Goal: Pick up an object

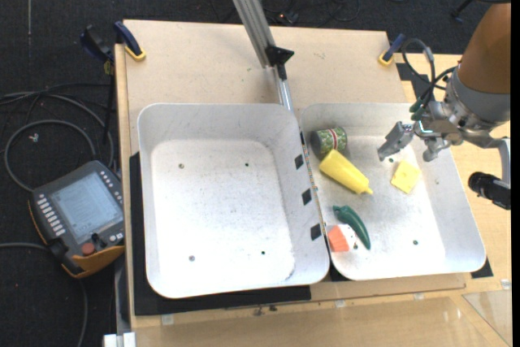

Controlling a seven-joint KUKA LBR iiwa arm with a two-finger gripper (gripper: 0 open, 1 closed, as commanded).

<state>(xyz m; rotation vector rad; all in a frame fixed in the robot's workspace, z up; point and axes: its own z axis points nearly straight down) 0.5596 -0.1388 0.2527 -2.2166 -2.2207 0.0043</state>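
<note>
Over the right bin (pixel 455 256), seen from the fixed overhead camera, the pincer (pixel 413 144) hung with its two fingers spread and nothing between them. A pale yellow block (pixel 405 177) lay just below it toward the near rim, the closest candidate by my judgement. Farther left lay a yellow bottle-shaped piece (pixel 346 172), its long axis slanting from upper left to lower right, one green can (pixel 331 140) above it, one green pepper-like piece (pixel 353 225) and one orange block (pixel 338 239) below. That made five objects, one of each. The left bin (pixel 162 122) sat alongside on the counter (pixel 203 61).
</note>
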